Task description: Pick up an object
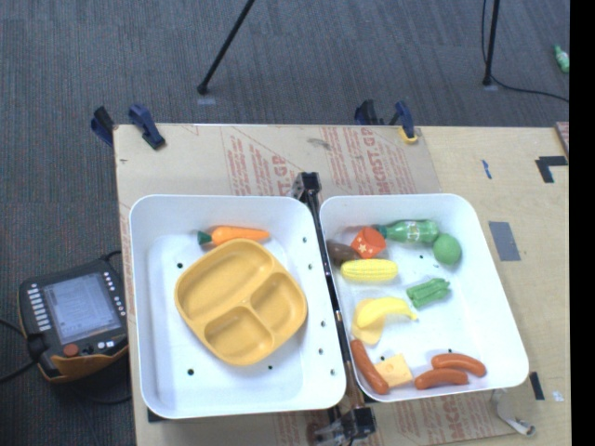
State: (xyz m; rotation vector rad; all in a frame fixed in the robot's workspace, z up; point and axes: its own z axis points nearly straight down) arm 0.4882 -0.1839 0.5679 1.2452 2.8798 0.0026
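Observation:
The right bin (483,249) holds several toy foods: a corn cob (369,270), a banana (379,314), a green bottle (412,232), a lime (447,249), a red pepper (368,242), a green bean pod (429,292), a cheese wedge (394,370) and sausages (452,370). A brown piece (338,252) lies against its left wall. In the left bin (149,249) a yellow divided plate (241,301) lies flat, with a carrot (234,236) just behind it.
A teach pendant (70,319) lies on the floor left of the bench. Blue clamps (144,124) grip the bench's back edge, and another pair (402,117) sits further right. Tripod legs (228,40) stand on the carpet behind.

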